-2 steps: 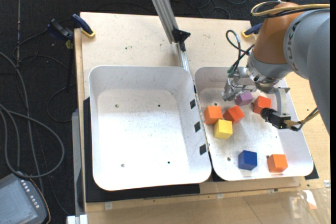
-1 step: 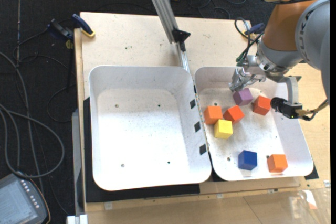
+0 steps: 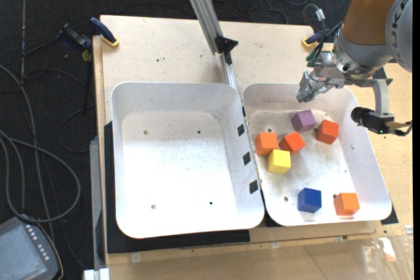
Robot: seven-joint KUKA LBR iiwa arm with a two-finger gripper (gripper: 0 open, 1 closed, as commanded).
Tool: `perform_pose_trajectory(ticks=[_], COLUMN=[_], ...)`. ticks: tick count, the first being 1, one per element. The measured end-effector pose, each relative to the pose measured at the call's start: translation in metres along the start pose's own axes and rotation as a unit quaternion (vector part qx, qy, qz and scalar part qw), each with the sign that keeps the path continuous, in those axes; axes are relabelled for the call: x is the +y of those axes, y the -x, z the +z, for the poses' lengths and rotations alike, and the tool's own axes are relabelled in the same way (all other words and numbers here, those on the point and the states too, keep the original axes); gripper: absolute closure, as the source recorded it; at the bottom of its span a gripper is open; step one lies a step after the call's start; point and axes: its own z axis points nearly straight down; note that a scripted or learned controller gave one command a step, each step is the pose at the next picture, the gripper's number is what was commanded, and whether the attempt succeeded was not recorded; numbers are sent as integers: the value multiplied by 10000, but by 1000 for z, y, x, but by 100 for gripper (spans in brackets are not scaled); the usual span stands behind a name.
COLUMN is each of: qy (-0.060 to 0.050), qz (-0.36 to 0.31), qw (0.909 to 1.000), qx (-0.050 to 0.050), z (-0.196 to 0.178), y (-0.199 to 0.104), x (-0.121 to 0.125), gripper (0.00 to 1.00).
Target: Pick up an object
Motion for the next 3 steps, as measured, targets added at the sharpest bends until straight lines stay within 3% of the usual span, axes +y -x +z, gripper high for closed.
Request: perform_pose_trajectory(ticks=[2, 3], qy=[-32, -16], qz=[-35, -25], qw=[10000, 10000], qx=[17, 18], z=[16, 4], y=[-113, -162], x=[10, 24], gripper=[100, 100])
